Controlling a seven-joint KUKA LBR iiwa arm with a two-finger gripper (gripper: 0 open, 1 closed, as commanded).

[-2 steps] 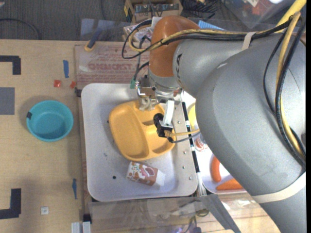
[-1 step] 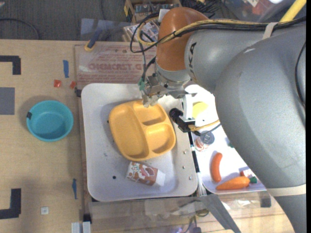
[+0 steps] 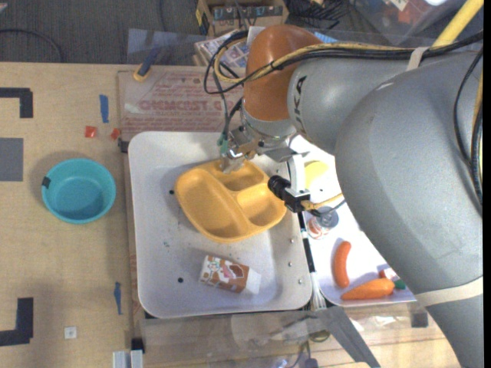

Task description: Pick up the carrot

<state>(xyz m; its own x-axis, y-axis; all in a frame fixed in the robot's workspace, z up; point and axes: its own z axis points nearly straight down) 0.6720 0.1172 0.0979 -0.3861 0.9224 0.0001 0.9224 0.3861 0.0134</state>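
I see the gripper (image 3: pixel 232 158) over the yellow divided dish (image 3: pixel 229 202) in the left bin (image 3: pixel 149 228); the carrot (image 3: pixel 368 288) lies in the right bin (image 3: pixel 326 286).

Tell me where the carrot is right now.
The carrot lies in the right bin, near its front edge at the camera view's lower right, just below the red sausage and far from the claw over the yellow tray.
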